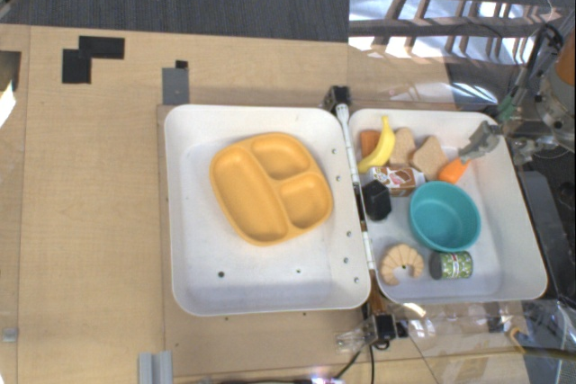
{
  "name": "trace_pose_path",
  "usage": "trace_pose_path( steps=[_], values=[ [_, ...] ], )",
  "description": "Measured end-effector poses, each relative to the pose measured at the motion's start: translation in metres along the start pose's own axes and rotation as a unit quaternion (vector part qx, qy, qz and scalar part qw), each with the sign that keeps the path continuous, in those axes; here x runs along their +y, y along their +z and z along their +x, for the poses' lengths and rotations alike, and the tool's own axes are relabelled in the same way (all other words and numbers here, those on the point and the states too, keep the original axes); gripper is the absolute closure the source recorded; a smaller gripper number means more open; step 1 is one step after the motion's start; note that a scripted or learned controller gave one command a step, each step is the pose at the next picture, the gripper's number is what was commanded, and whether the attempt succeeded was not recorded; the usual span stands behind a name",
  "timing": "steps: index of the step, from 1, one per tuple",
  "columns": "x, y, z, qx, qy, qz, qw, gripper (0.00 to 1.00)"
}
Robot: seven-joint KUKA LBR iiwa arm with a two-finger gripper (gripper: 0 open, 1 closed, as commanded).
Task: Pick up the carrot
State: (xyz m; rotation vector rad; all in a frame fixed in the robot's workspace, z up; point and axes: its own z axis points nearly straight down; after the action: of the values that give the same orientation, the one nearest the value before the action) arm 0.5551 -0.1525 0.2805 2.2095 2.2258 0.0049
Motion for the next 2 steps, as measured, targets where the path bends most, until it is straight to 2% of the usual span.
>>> trace_pose_path(
  steps=[1, 2],
  values=[
    [0.049, 0.063, -0.054, 0.000, 0.042, 0.002, 0.9991, 0.00],
    [0.089, 0.187, -0.049, -0.002, -0.017, -0.009, 0.9998, 0.00]
  ],
)
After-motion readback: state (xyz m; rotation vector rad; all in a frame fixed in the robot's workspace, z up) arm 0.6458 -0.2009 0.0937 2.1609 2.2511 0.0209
